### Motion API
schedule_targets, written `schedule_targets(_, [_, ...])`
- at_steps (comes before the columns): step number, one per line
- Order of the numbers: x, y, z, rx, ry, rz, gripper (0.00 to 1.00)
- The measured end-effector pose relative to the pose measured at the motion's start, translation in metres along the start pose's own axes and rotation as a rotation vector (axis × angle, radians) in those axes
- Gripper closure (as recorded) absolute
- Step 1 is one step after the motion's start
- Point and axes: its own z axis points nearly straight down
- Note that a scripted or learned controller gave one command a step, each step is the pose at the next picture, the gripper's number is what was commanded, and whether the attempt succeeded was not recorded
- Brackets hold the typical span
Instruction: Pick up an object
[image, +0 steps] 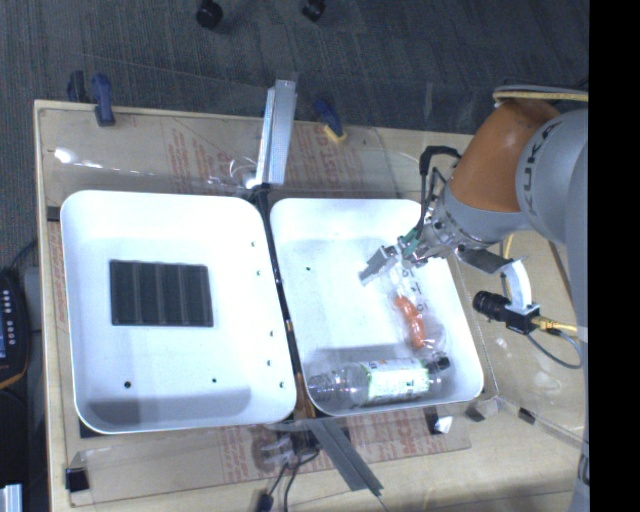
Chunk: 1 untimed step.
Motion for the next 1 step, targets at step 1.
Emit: schedule_targets(1, [0.0015, -0.005, 0.0125, 0.003, 0.002, 0.0, 0.0])
